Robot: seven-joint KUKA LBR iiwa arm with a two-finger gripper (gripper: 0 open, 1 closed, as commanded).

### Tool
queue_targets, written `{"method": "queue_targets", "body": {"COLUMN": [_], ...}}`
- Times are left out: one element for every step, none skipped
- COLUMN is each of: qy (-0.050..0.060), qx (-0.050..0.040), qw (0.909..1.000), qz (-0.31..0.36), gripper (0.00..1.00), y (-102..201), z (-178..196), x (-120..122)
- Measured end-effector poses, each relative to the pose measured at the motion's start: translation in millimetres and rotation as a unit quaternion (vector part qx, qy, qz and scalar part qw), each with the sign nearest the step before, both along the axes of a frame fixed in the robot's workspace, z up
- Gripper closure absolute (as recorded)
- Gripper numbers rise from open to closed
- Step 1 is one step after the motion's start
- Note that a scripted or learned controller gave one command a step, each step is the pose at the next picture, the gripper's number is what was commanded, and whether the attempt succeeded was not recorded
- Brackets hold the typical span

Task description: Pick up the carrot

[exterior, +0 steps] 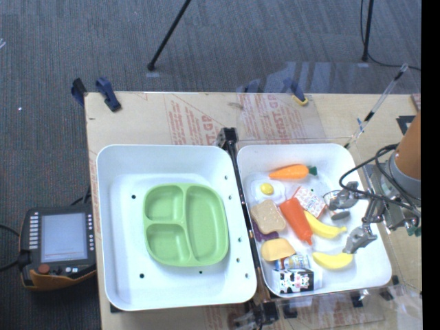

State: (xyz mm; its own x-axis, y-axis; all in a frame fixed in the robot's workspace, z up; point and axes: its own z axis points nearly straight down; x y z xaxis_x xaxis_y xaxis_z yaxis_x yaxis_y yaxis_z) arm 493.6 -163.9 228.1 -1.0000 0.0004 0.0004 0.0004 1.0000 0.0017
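We saw the carrot [289,172] near the right bin's [357,158] far edge; the gripper [350,218] hovered spread apart by its right edge.

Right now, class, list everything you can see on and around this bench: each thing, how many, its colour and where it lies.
carrot: 1, orange, right bin, far side
fried egg: 1, white and yellow, below the carrot
bread slice: 1, tan, right bin
bananas: 2, yellow, right bin
orange bottle: 1, right bin middle
milk carton: 1, near edge
divided plate: 1, green, left bin
bins: 2, white
pendant: 1, floor
gripper: 1, metal, open, over right bin
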Motion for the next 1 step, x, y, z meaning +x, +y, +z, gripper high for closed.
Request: {"method": "queue_targets", "body": {"qy": [0.005], "qx": [0.0027], "qw": [0.9999], "qz": [0.010], "gripper": [0.00], "y": [50.6], "z": [-101.9], "x": [57.5]}}
